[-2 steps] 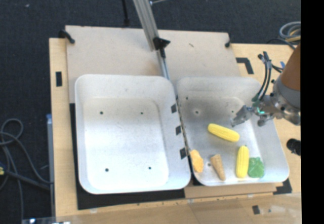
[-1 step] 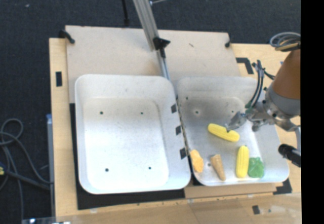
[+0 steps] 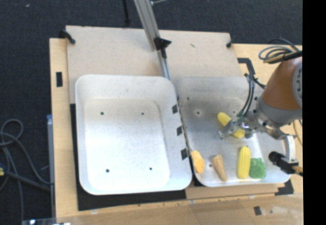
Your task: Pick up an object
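My gripper (image 3: 234, 130) is low in the right bin (image 3: 204, 91), at the end of the grey arm with the orange band (image 3: 281, 86) that reaches in from the right. A small yellow object (image 3: 223, 118) lies just to its upper left, touching or nearly touching it. Another yellow bit (image 3: 239, 134) shows right under the gripper; I cannot tell whether it belongs to the same object. Along the bin's front lie a yellow corn cob (image 3: 244, 162), a green piece (image 3: 258, 168), a tan cone (image 3: 219, 167) and an orange piece (image 3: 197, 162).
The left bin (image 3: 127, 132) sits beside the right one, their walls meeting near the orange piece. A slanted metal pole (image 3: 145, 10) rises behind the bins. Cables (image 3: 275, 51) loop at the back right, near the arm.
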Controlling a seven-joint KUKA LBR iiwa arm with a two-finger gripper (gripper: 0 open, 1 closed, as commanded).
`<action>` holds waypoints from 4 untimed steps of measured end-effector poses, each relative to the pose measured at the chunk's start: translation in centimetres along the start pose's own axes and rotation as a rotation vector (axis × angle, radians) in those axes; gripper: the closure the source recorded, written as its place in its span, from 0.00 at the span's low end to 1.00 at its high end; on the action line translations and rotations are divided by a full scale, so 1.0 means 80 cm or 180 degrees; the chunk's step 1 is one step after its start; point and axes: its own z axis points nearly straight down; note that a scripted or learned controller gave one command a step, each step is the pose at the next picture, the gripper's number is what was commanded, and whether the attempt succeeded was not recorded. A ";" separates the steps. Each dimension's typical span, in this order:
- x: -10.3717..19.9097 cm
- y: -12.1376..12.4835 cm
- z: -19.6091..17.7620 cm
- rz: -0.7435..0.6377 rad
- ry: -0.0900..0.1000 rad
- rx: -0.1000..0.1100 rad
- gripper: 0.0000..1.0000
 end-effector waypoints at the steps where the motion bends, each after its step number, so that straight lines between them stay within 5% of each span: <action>1: -0.002 0.000 0.011 0.0004 -0.0003 -0.0009 0.00; 2: -0.003 0.002 -0.003 0.0017 -0.0001 -0.0025 1.00; 4: 0.003 0.016 -0.143 -0.0017 -0.0004 -0.0038 1.00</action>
